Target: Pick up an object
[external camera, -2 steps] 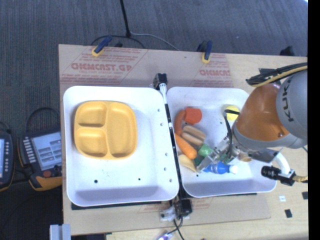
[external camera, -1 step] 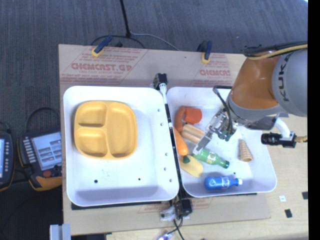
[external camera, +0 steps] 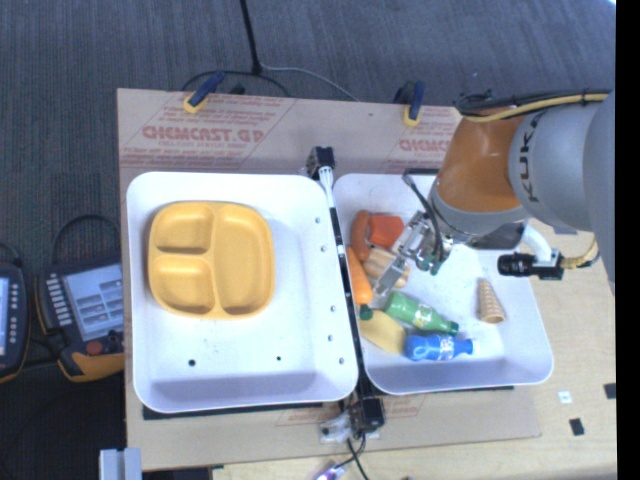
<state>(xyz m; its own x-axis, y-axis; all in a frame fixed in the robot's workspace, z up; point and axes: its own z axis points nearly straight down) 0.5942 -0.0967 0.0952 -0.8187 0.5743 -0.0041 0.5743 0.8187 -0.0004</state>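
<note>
While arm reaches in from frame right, jaws (external camera: 403, 268) hang over green bottle (external camera: 418, 314) in right bin (external camera: 525, 353); probably empty, opening unreadable.

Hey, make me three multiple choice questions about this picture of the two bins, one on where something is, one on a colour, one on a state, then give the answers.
1. Where does the yellow plastic divided plate lie?
A. in the left white bin
B. in the right white bin
C. on the carpet

2. What colour is the small plastic bottle near the right bin's front wall?
A. red
B. blue
C. white

3. How does the green plastic bottle rest?
A. upright
B. on its side
C. hanging from the pincer

Answers:
1. A, the plate sits on the floor of the left bin.
2. B, its body is blue.
3. B, it lies lengthwise among the other items, with the pincer above and to its left, not around it.
</note>
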